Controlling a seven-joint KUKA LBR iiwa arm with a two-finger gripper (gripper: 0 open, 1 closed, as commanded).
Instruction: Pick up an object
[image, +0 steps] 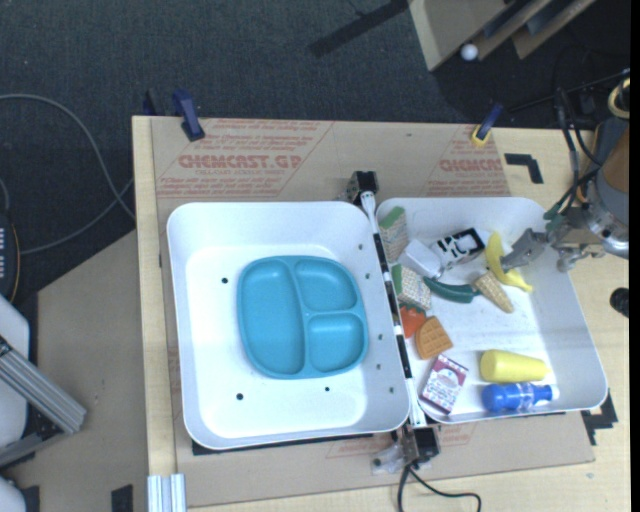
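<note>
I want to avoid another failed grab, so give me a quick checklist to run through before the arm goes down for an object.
1. End effector above the right bin: ok.
2. Something between its fingers: cannot tell.
3. Target near it: ok, the banana lies close beside it.
4. Banana free of neighbours: not ok, a tan cone touches it.
5. Left bin ready for a drop: ok, it holds a blue divided plate.

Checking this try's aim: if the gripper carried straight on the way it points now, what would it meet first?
The gripper points leftward into the right bin. First in line looks like the yellow banana just by its tip, though height above it is unclear from this slanted view.
</note>
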